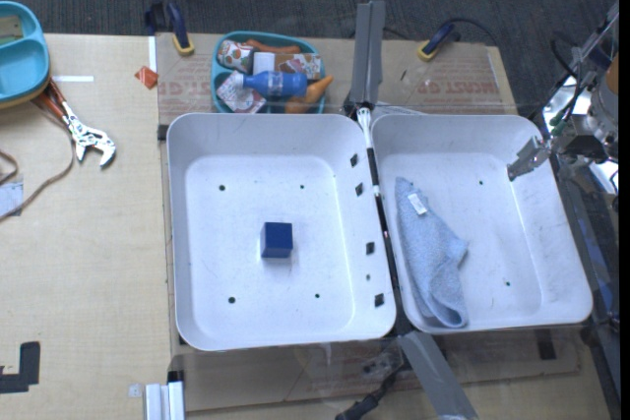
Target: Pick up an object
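You see the small blue cube [278, 240] in the left white bin [197, 162] | crumpled grey cloth [433, 256] right of it | gripper [536, 155] further right, grip state unclear.

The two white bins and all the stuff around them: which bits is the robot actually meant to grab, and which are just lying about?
For the job:
blue block, left bin
grey cloth, right bin
gripper

Lying about:
tub of oddments
wrench
teal tray
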Available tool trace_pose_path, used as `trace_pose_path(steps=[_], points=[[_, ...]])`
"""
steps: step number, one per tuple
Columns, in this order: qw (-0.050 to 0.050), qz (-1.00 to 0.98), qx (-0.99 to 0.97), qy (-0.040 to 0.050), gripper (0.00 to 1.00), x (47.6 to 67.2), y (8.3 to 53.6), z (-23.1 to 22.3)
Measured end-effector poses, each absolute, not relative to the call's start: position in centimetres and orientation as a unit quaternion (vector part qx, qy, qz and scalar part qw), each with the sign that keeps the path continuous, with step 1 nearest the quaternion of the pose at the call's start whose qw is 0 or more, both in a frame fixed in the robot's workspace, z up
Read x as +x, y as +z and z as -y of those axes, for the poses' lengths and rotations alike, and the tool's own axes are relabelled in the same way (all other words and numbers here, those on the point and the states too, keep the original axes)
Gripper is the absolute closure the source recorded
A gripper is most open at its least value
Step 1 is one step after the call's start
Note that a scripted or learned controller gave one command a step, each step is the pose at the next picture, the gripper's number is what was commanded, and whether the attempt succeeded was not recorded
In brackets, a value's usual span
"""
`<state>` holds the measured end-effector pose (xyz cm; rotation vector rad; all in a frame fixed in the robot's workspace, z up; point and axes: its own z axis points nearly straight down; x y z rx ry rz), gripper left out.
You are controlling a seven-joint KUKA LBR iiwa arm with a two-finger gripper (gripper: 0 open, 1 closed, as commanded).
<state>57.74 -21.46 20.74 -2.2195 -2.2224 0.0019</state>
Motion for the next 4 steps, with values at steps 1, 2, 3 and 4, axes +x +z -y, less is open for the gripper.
trace_pose_path(steps=[1, 2, 3, 4], points=[[0.001, 0.594, -0.804, 0.001, 0.0, 55.1, 22.8, 18.8], [0.002, 0.491, -0.871, 0.0016, 0.0, 51.6, 20.8, 18.7], [0.0, 0.454, -0.891, 0.0012, 0.0, 51.6, 24.8, 12.8], [0.001, 0.346, -0.938, 0.0025, 0.0, 49.8, 23.0, 15.4]])
